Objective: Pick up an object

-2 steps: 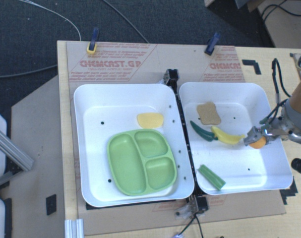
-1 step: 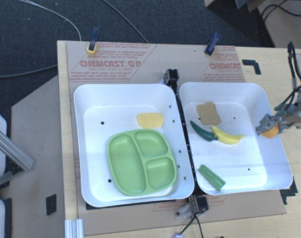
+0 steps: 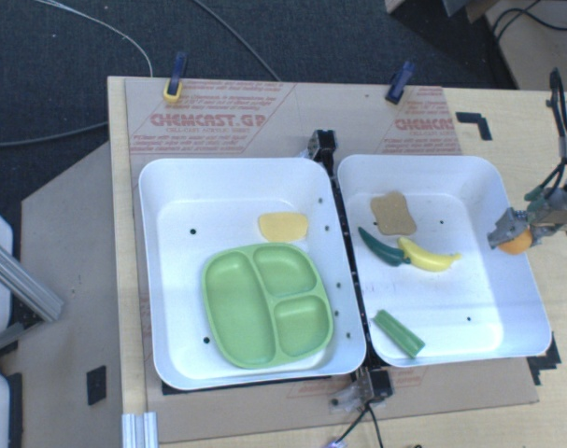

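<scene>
In the left bin (image 3: pixel 162 250) lie a green divided plate (image 3: pixel 264 304) and a yellow slab (image 3: pixel 283 226), both stiff and flat. The right bin (image 3: pixel 507 315) holds a brown square (image 3: pixel 392 214), a green pepper (image 3: pixel 381 247), a banana (image 3: pixel 427 257) and a green block (image 3: pixel 398 333), probably light; the block's straight sides should pinch best. At its right rim the tool (image 3: pixel 515 238) pinches something small and orange (image 3: pixel 516 243).

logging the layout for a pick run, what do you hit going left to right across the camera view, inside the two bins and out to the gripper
green divided plate → yellow slice → tan square piece → yellow banana → gripper, at the right bin's right rim with something orange by it.
</scene>
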`<state>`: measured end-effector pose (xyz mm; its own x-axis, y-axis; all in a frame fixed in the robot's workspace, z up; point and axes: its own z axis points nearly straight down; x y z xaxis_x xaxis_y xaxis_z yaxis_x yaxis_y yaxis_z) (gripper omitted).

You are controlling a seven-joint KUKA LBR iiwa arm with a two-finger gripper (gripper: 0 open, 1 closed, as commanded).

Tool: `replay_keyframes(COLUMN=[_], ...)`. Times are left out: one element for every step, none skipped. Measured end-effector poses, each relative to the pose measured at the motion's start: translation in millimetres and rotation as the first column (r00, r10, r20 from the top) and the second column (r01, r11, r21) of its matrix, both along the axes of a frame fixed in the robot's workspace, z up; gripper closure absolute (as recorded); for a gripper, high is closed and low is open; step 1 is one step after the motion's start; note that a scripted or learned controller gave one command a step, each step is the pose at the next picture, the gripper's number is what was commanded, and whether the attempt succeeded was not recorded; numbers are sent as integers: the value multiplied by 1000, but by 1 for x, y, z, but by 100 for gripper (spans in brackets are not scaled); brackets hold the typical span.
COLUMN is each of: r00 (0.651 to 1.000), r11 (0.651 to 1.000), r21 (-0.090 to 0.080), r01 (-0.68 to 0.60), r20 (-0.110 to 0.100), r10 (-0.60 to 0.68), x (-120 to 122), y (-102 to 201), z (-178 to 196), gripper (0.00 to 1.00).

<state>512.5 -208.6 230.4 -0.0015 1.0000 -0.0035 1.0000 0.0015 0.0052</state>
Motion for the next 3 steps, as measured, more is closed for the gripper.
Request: replay_keyframes(r00=[1000,1000,1000], r11=[1000,1000,1000], r21=[3,6,4], r01=[-5,-6,-5], r20=[-2,-6,-3], r10=[5,6,5], x=[27,37,59], y=[55,111,168], z=[-7,-10,-17], gripper=[100,100,100])
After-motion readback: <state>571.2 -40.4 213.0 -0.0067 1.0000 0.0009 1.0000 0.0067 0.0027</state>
